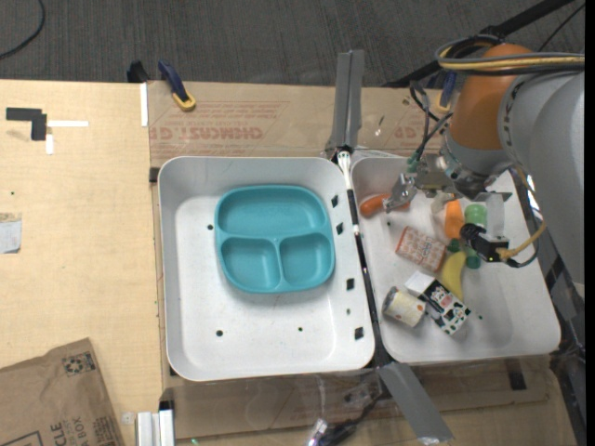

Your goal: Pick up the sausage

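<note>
**1. Gripper status**
- My gripper [402, 193] sits over the right bin [521, 337], at approx. 10 o'clock from bin centre, close to the bin's far-left corner.
- Jaw state: not readable from this view. The tip is small and dark against the wrist hardware, so I can't confirm whether the jaws are apart or together.
- Nothing is visibly clamped between my jaws.
- My arm's orange band [483, 100] sits at 1 o'clock from the gripper, above the bin's far rim.

**2. Task obj.**
- The sausage [372, 204] is a short orange-red piece on the right bin's floor, next to the bin's left wall.
- Pos. rel. to my gripper: 8 o'clock, just beside it. Whether it touches the tip can't be confirmed.

**3. Other contents, right bin (dir. from bin centre)**
- Pink patterned packet [420, 247]: 9 o'clock, lying flat.
- Orange piece [453, 216] and green piece [475, 216]: 12 o'clock, side by side, partly behind my wrist cabling.
- Yellow banana [453, 272]: near centre.
- Small can [404, 307]: 7 o'clock, on its side.
- Black-and-white box [448, 310]: 6 o'clock, just beside the can.

**4. Left bin**
- The left bin [195, 323] holds a teal divided plate [274, 214], well apart from the sausage.
</note>
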`<state>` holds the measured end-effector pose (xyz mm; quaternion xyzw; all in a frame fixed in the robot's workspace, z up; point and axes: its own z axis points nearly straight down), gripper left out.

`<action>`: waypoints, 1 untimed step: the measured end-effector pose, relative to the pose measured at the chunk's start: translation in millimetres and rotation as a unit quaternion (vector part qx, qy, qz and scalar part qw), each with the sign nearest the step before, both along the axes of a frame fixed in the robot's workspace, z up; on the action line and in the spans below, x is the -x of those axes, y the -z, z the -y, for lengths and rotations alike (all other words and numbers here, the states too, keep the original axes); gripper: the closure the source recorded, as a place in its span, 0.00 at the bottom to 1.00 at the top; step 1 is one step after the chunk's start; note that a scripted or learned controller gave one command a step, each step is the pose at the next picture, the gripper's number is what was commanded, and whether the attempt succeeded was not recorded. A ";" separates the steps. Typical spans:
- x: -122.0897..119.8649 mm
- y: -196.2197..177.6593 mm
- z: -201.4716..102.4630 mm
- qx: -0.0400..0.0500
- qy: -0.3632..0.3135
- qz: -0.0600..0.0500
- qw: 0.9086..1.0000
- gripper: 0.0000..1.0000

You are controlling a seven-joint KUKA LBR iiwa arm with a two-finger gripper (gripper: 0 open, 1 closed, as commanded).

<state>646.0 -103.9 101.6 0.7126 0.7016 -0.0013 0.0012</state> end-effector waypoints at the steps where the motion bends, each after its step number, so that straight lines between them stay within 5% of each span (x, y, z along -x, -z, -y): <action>1: -0.3 -9.6 0.7 0.001 -0.001 0.000 1.000 1.00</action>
